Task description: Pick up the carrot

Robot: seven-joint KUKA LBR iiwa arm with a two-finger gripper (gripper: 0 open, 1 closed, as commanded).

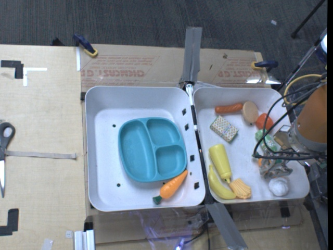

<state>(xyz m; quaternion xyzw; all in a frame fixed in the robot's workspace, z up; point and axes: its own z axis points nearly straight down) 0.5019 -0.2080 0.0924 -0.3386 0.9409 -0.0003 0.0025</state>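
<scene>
Carrot: the carrot (173, 186) lies in the left bin (99, 139), tilted, with its green stub toward the bin's front wall and its orange tip pointing up and to the right.
Carrot and tray: its upper end touches or overlaps the front right corner of the teal divided tray (153, 149); nothing of mine is on it.
Teal tray: it sits at the centre of the left bin, just behind the carrot, with three compartments, and I see nothing lying in them.
Right bin: the right bin (244, 155) stands beside the carrot's bin, across the shared wall.
Nearest things over that wall: a yellow bottle (220, 162), a banana (218, 186) and a ridged orange-yellow piece (241, 188), all right of the carrot.
Farther back from the carrot: a speckled block (224, 128), a sausage (229, 108), a tan egg-shaped piece (250, 111) and a red-orange piece (263, 121).
My gripper: my gripper (274, 166) hangs low over the right bin's far right side, well apart from the carrot, with cables around it.
Gripper state: I cannot tell whether it is spread or closed.
Below the gripper: a pale round thing (278, 187) lies in that bin's front right corner.
Bench left of the carrot's bin: scissors (4, 155).
</scene>
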